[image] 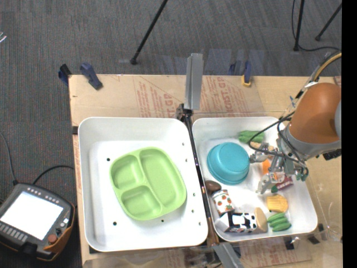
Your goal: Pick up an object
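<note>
You're looking at two smooth, glossy white plastic bins on a matt brown cardboard sheet. The green divided plate looks like matt plastic; the blue bowl, at about two o'clock from it, is smooth plastic with a faint sheen. The arm's orange band shines glossy.

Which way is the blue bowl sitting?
Upside down. The blue bowl shows its flat base on top, with no hollow visible, in the right bin.
</note>
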Robot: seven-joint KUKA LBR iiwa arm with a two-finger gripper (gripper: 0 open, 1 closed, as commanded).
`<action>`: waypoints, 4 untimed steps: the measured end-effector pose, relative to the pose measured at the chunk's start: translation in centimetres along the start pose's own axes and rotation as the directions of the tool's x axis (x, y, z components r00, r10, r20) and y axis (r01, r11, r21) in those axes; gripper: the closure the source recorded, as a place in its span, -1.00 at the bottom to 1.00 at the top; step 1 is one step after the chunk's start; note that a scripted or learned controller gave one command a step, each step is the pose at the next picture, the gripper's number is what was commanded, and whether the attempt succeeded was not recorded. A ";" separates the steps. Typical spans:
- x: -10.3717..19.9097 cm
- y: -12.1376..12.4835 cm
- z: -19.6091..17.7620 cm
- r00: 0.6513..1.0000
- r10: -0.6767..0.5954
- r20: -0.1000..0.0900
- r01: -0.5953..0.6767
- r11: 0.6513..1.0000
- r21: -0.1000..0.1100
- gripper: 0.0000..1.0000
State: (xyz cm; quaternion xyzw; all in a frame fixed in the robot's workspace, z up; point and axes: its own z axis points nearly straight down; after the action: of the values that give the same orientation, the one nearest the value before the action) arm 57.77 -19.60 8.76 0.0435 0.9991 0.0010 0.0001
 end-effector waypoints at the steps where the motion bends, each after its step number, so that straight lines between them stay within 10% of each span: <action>1: -0.1 0.1 -1.0 1.000 -0.002 0.003 0.002 1.000 -0.001 1.00; 2: -0.1 0.1 -1.0 1.000 -0.002 0.002 0.002 1.000 -0.001 -1.00; 3: -0.9 0.0 0.0 0.999 0.046 0.004 -0.046 0.999 0.000 -1.00; 4: -1.1 0.0 -1.2 0.999 0.044 0.009 -0.044 0.999 0.001 1.00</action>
State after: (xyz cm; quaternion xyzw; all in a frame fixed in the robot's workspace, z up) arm 58.81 -19.68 9.92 0.0653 0.9979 0.0004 0.0046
